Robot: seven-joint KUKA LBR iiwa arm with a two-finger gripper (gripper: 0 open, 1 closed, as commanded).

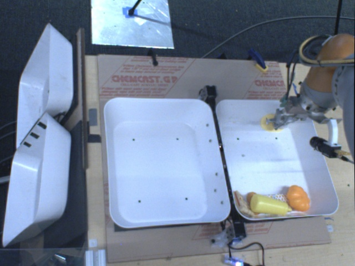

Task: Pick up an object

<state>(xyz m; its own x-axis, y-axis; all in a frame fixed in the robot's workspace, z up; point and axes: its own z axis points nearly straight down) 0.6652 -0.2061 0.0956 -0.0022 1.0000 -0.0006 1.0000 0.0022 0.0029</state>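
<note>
Small flat yellow ring-like object (270, 123) under the end effector (279, 120), finger state impossible to tell.

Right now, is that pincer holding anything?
Pincer: cannot be told; it sits over a flat yellow ring-shaped object in the right-hand shallow white bin.
</note>
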